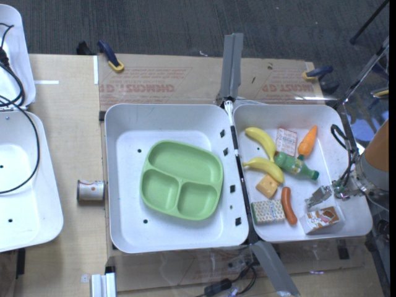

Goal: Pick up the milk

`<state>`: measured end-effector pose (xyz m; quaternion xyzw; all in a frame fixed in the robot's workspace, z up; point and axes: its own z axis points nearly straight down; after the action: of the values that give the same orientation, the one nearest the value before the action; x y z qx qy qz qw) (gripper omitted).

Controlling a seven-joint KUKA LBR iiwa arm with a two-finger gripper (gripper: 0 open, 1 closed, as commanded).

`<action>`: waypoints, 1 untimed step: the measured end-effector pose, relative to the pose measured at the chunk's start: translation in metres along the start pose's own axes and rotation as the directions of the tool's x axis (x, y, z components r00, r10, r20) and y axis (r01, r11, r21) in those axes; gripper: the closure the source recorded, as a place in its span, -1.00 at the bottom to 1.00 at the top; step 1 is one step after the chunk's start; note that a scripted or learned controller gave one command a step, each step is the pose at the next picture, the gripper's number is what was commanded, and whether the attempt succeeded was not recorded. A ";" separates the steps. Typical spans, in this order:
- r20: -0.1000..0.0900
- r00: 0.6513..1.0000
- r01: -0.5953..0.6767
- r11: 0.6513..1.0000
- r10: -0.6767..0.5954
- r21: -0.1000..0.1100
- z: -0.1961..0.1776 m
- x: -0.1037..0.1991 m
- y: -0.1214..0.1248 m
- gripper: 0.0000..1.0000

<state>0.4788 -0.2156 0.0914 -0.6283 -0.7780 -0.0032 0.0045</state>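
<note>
The claw, jaws parted and holding nothing, hangs low in the right bin with the milk carton lying just below it, where the hot dog at its left risks being nudged.

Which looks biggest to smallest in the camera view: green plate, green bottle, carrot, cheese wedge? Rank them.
1. green plate, by far the largest.
2. green bottle, long and slim.
3. carrot and cheese wedge: too alike to rank; the carrot is longer, the cheese broader.
</note>
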 end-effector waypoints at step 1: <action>0.002 0.999 0.045 0.999 -0.045 0.001 0.000 0.000 -0.001 -1.00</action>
<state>0.4781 -0.2157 0.0911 -0.6107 -0.7918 -0.0020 0.0038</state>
